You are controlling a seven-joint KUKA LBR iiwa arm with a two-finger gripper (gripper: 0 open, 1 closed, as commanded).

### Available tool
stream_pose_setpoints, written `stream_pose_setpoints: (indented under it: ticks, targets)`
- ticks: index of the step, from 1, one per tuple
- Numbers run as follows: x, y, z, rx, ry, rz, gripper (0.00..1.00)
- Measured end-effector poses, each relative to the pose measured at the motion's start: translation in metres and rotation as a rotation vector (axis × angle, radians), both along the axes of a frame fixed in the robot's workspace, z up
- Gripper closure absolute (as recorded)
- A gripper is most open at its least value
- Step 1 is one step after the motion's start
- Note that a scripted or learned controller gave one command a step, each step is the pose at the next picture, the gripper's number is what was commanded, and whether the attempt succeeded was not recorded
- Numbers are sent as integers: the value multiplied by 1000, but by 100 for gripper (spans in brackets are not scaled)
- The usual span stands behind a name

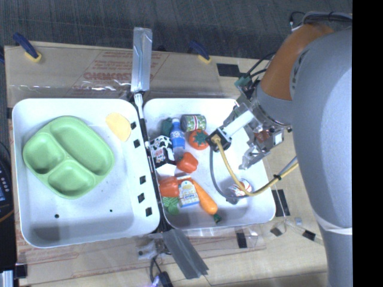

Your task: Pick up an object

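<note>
Overhead, the grey arm (326, 130) is reaching in from the right, its orange band (287, 58) sitting above the wrist. The gripper (250, 158) is hanging over the right part of the right bin (263, 205), above bare white floor; whether its jaws are apart or together cannot be told from this angle. A yellow cable (230, 169) is looping beneath it. The toy objects are lying clustered in that bin's left half: a green can (193, 122), a tomato (199, 139), a blue bottle (177, 143), a black-and-white cow (158, 148), a red pepper (187, 162), a carrot (207, 202). The left bin (36, 226) is holding a green divided tray (67, 156) and a yellow piece (118, 125).
</note>
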State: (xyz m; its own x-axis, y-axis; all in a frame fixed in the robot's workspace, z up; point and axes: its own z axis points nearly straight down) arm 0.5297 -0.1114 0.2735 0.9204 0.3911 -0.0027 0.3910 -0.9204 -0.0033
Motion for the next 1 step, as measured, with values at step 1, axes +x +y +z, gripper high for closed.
stream_pose_setpoints:
  ticks: [1]
  targets:
    - [44,31,-78,4,4,312,0]
